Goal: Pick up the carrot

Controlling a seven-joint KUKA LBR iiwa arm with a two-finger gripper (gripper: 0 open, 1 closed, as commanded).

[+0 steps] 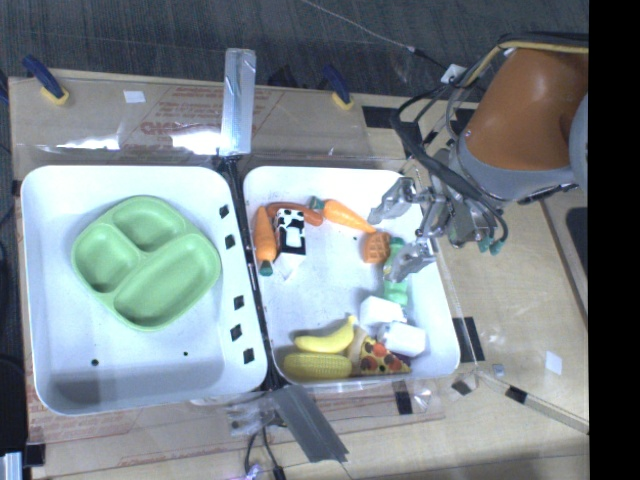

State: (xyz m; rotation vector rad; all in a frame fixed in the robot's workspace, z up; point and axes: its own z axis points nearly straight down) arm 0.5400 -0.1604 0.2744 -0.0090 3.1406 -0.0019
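The carrot (pixel 346 214) is orange with a green top. It lies slanted in the upper middle of the right bin (pixel 330 298). My gripper (pixel 399 234) hovers at the bin's right side, just right of the carrot's tip. Its two fingers (pixel 388 207) are spread open with nothing held between them. A small orange-brown lump (pixel 375 247) sits just left of the gap between the fingers.
A second long orange piece (pixel 264 234) and a black-and-white item (pixel 291 233) lie at the right bin's upper left. A banana (pixel 325 340), corn (pixel 318 366), white blocks (pixel 392 324) and a green item (pixel 397 291) crowd its lower right. The left bin holds a green divided plate (pixel 147 260).
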